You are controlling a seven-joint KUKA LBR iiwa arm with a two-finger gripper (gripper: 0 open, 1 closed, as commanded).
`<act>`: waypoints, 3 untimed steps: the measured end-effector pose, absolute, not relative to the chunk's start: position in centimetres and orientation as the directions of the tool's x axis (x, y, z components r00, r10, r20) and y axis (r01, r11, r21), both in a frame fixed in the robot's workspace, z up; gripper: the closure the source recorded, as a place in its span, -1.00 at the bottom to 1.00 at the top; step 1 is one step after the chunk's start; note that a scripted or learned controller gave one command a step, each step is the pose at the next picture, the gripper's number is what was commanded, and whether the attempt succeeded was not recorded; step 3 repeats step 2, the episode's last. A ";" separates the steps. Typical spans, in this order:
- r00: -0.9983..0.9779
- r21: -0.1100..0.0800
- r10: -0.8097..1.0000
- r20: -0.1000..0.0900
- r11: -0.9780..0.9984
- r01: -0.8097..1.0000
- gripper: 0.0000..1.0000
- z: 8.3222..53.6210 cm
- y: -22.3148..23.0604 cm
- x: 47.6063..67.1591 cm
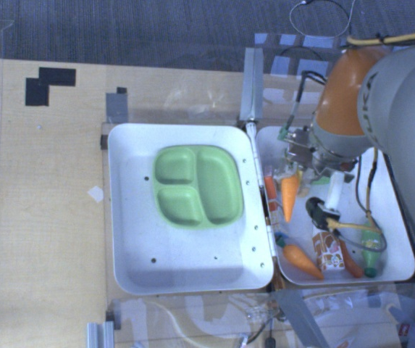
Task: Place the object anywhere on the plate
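Carrot (289, 196) is the thing to watch: it is orange and tapered, its broad end up against the underside of the gripper (295, 171) and its point trailing away toward the near edge of the right bin (403, 261). The gripper's body covers the top of it from where I stand. I cannot tell whether the jaws are apart, together or clamped on it.

The plate (196, 185) is pale green with three compartments. It lies well off to the side of the jaws, away from the arm (345, 93), in the middle of the left bin (124, 216). The wall between the two bins stands between plate and jaws.

A second carrot (300, 261) lies flat on the near side of the jaws, beyond the first carrot's tip, angled across the bin floor. Just beside it, on the arm's side, is a small red-and-white carton (328, 251). A slim red piece (270, 188) lies close by the jaws, against the bin wall on the plate's side. Farther toward the arm's side, near the bin's front corner, a small green piece (371, 242) rests on the floor.
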State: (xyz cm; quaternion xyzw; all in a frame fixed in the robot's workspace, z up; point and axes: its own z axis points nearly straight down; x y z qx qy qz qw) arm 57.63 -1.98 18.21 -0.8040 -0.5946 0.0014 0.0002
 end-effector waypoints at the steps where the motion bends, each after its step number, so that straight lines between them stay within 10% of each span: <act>1: 0.109 0.001 0.994 -0.001 -0.109 0.994 1.00 20.2 5.6 64.0; 2: 0.109 0.001 0.994 -0.001 -0.109 0.994 -1.00 20.2 5.6 64.0; 3: 0.109 0.001 0.994 -0.001 -0.109 0.994 -1.00 20.2 5.6 64.0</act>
